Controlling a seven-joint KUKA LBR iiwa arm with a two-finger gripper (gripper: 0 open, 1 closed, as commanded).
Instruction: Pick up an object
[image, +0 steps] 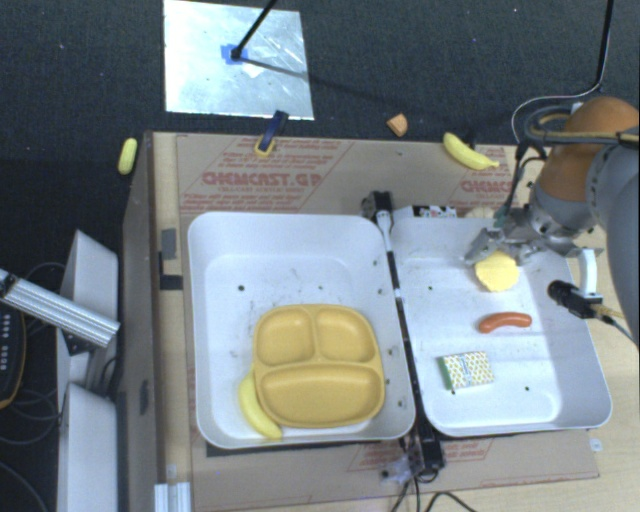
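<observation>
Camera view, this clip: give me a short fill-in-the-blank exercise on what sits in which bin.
1. The yellow divided tray lies in the ____ bin.
2. The sausage lies in the ____ bin.
3. The hand is just above a pale ____ round object.
4. A banana lies against the tray's ____ side.

Missing words: left; right; yellow; left

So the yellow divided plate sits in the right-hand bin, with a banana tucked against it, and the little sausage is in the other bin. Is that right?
Not quite. The camera view shows the yellow divided plate in the left bin, not the right, with the banana tucked against its lower left edge. The sausage is indeed in the other bin, the right one.
</observation>
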